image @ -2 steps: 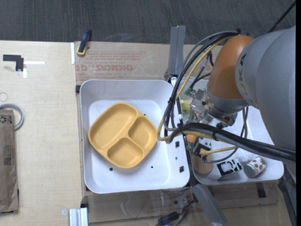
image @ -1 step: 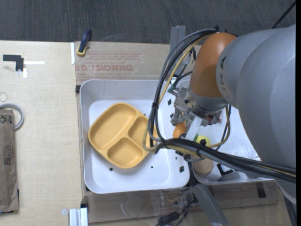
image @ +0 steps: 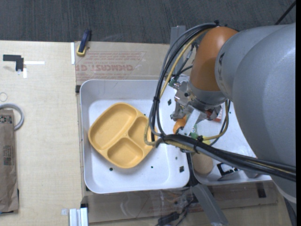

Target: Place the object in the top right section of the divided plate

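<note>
The yellow divided plate (image: 120, 134) lies tilted in the left white bin (image: 85, 140), with all three of its sections bare. My gripper (image: 181, 117) hangs over the seam between the two bins, just right of the plate's right section. A small orange object (image: 178, 125) shows right under the gripper's tip. Whether it is gripped or simply lies below is hidden by the wrist. The grey arm with its orange band (image: 209, 65) covers most of the right bin.
A beige rounded object (image: 203, 165) sits in the right bin (image: 242, 147) under the cables. A bit of red-orange (image: 216, 118) peeks out by the wrist. Black and yellow cables (image: 188, 142) loop over the plate's right edge. Cardboard (image: 117, 62) lies behind the bins.
</note>
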Motion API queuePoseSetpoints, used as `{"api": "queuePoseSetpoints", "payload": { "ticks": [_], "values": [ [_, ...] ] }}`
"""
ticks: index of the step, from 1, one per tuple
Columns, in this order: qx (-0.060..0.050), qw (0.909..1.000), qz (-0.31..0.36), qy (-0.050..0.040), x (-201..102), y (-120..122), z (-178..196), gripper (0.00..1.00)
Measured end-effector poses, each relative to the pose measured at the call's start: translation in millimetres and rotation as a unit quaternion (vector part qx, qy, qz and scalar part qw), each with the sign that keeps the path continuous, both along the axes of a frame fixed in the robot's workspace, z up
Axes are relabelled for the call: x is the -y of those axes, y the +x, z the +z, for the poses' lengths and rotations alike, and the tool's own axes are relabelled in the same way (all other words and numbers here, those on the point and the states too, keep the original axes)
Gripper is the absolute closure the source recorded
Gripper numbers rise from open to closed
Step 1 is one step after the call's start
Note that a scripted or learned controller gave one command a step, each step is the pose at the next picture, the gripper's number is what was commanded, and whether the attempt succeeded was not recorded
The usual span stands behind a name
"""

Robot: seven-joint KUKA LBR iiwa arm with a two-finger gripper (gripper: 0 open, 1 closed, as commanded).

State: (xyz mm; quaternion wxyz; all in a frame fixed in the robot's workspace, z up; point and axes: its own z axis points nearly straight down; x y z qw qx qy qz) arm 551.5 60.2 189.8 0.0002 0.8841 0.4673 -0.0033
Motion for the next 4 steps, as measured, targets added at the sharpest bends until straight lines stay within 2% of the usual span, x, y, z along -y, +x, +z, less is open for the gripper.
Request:
{"api": "queuePoseSetpoints", "payload": {
  "ticks": [1,2,3,4],
  "values": [
    [0.000,0.9991,-0.042,0.0000,-81.2,-35.1,-46.4,1.00],
    [0.016,0.9956,-0.092,0.0056,-165.7,-65.7,-88.6,1.00],
    [0.015,0.9977,-0.066,0.0037,-166.5,-65.5,-88.8,1.00],
    [0.015,0.9852,-0.171,0.0047,-167.1,-65.8,-88.7,1.00]
  ]
}}
